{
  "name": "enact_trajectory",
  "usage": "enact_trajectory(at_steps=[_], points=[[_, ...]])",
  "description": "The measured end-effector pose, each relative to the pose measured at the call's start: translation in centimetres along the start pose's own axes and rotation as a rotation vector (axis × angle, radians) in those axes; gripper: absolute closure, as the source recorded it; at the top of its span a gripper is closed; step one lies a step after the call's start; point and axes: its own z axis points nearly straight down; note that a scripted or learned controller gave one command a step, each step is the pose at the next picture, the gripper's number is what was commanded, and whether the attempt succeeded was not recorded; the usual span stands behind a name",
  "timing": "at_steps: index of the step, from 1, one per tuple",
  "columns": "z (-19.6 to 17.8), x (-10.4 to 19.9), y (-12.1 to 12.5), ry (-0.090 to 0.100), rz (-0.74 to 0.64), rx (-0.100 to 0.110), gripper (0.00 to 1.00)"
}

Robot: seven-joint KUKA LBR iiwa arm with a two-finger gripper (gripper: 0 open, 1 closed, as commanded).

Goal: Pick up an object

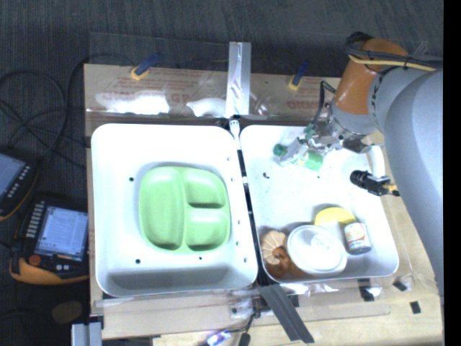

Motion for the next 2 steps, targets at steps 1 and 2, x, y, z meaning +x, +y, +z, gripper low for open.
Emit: enact_trajectory(at_steps=[1, 2], points=[[-0.9, 0.0, -0.1, -0.004, -0.004, 0.007, 1.00], [-11.0, 6.1, 0.9, 0.004, -0.157, 0.007, 1.00]])
